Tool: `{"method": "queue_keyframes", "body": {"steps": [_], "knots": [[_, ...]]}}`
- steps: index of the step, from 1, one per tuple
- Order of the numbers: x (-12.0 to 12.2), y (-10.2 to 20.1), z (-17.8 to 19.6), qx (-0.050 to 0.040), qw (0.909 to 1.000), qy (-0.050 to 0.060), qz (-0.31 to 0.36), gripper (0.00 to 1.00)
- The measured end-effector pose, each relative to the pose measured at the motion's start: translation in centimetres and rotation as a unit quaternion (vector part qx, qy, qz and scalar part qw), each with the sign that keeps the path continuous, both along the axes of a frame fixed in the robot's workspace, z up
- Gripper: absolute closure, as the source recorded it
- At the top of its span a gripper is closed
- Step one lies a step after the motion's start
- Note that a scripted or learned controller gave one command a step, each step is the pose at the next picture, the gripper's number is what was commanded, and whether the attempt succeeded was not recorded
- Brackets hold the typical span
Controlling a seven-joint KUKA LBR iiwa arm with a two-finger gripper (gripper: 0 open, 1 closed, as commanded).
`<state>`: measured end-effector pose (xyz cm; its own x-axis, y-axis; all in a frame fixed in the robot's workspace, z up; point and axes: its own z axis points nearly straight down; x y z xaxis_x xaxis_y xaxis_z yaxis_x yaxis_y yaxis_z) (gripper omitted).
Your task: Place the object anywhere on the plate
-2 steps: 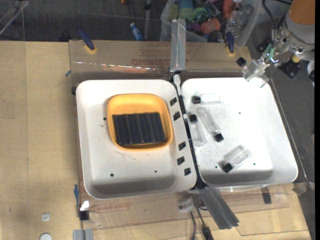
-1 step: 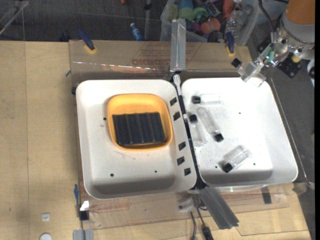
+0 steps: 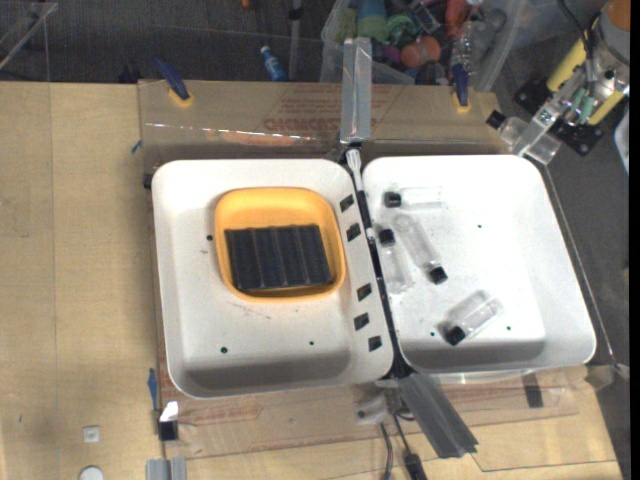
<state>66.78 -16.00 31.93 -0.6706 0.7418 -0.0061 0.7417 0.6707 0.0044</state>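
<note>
A clear tub [image 3: 430,13] of colourful toys sits behind the bench [image 3: 70,268].

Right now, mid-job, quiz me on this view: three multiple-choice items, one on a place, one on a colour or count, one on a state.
1. Where does the yellow plate sit?
A. In the left bin
B. In the right bin
C. On the bare bench

2. What colour is the ribbed block on the plate?
A. Black
B. Red
C. White

3. What state are the clear tubes in?
A. Standing upright
B. Lying flat, scattered in the right bin
C. Stacked on the plate

Answers:
1. A, the plate rests inside the left bin.
2. A, the block reads dark black against the yellow.
3. B, the black-capped tubes lie on their sides across the right bin, apart from the plate.
</note>
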Motion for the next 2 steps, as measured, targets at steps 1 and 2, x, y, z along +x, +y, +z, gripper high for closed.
{"method": "queue_keyframes", "body": {"steps": [1, 2], "knots": [[-0.5, -6.4, 4.0, -0.0012, 0.9932, -0.001, 0.116, 1.0], [-0.9, -6.2, 6.6, -0.0027, 0.9548, -0.002, 0.297, 1.0]]}}
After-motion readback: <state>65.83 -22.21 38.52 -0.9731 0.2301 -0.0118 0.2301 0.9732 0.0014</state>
